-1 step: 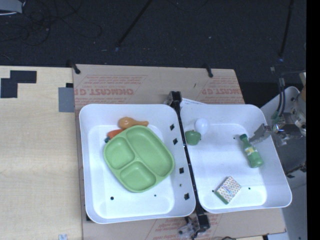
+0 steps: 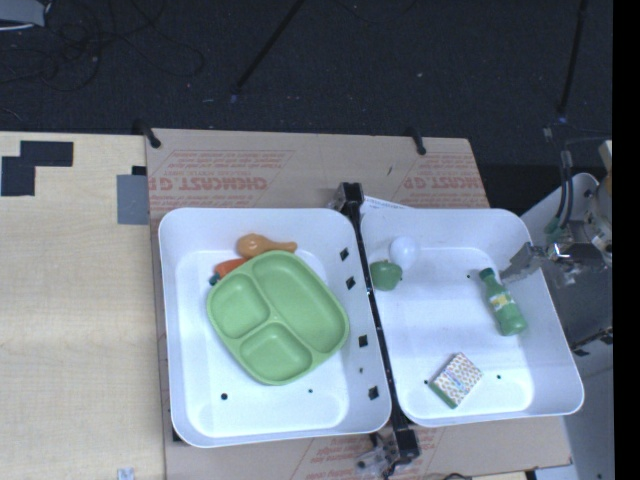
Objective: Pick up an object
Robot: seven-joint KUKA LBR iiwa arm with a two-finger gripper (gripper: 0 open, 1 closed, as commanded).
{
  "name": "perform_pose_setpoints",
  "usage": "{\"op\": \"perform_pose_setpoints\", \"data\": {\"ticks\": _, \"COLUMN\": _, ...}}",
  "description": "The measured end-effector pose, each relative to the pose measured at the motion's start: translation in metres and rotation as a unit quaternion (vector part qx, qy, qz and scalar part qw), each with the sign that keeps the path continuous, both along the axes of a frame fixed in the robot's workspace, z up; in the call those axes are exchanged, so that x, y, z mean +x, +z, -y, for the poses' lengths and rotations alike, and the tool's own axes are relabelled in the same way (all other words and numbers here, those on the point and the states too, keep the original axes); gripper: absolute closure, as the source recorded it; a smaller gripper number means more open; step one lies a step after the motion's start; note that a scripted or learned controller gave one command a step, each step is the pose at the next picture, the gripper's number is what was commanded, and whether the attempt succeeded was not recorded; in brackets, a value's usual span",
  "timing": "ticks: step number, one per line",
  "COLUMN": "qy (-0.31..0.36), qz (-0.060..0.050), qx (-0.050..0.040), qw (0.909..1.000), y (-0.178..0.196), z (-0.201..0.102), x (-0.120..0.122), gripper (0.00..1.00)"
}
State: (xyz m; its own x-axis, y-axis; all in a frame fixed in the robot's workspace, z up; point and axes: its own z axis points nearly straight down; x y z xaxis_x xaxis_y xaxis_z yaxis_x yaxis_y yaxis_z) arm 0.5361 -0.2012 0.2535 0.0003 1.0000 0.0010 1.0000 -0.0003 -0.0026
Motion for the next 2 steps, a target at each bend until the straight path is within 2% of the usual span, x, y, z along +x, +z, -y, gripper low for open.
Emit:
{"op": "perform_pose_setpoints", "data": {"ticks": 1, "qy": 0.000, "qz": -0.001, "qx": 0.0003, "qw": 1.0000, "y": -0.045, "z": 0.002, "x": 0.005, "gripper": 0.00}}
{"op": "perform_pose_setpoints", "data": {"ticks": 2, "qy": 0.000, "qz": -0.003, "qx": 0.0008, "qw": 1.0000, "y": -0.094, "z": 0.005, "x": -0.004, "gripper": 0.00}}
